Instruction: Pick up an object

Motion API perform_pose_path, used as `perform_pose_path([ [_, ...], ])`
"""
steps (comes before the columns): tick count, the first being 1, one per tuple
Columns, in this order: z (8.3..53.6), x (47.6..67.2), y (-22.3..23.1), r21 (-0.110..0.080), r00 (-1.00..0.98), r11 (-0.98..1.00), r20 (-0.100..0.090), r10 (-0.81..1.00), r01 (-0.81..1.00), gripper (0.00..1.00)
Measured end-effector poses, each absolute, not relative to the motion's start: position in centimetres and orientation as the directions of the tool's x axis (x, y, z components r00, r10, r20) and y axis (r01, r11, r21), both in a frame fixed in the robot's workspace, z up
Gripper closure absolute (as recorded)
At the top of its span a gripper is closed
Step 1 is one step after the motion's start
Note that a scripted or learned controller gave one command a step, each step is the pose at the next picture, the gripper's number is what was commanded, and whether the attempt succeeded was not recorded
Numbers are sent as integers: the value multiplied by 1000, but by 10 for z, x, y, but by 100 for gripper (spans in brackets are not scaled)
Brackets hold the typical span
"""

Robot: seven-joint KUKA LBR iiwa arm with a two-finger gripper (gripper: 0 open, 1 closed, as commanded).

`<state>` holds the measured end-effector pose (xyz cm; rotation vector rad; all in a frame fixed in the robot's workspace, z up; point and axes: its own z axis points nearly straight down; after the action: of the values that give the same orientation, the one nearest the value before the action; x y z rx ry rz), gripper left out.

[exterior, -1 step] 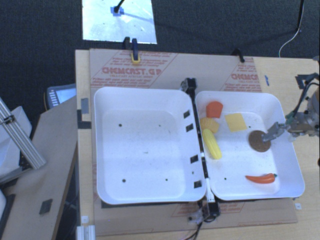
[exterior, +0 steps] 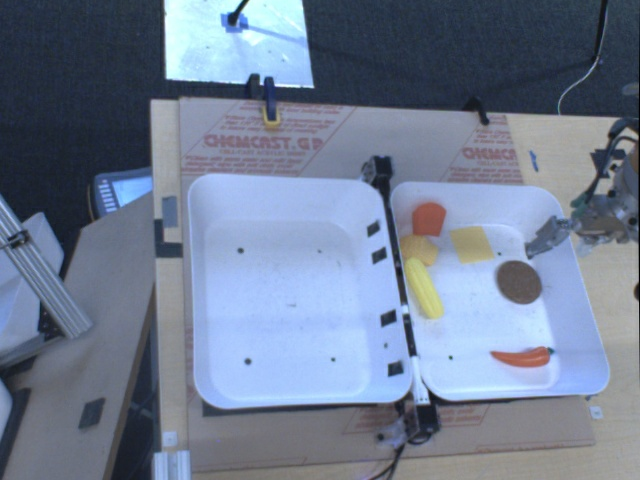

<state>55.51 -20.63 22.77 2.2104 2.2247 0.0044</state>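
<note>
White plastic across mid-frame: left bin (exterior: 290, 298) at left of centre, right bin (exterior: 575, 308) just beside, rims touching along a clipped seam down the middle.

Further right, inside the right bin, all the candidates for picking. Hard against the seam at the bin's upper left, a yellow corn cob (exterior: 424, 288), slanted, with a small pale yellow piece (exterior: 421, 250) touching its upper end and an orange-red block (exterior: 428, 218) just above that. Right of these, a flat yellow square (exterior: 471, 244), lying apart. Right again and lower, a brown disc (exterior: 519, 282), flat on the floor of the bin. Toward the lower right of the bin, a red-orange chilli pepper (exterior: 520, 357), lying lengthwise, well apart from the others.

At the right edge of the frame, gripper (exterior: 548, 236) reaching in over the bin's upper right rim, tip near the brown disc and up-right of it, touching nothing. Nothing visibly held. Whether spread or closed: cannot tell, too small and blurred.

Step in hand, as a judgement: approach, before any grasp. Next move likely a short advance down-left and a descent over the brown disc, nearest target; flat shape probably awkward to pinch, so careful centring needed.
</note>
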Motion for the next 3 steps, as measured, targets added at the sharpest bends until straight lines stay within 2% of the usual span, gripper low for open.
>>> perform_pose_path([
  [1, 195, 624, -205, 5, -8, 8, -1, 1000, 1000, 0],
  [2, 221, 643, -206, 5, -6, 6, -1, 1000, 1000, 0],
  [3, 219, 671, -206, 6, -7, 7, -2, 1000, 1000, 0],
])
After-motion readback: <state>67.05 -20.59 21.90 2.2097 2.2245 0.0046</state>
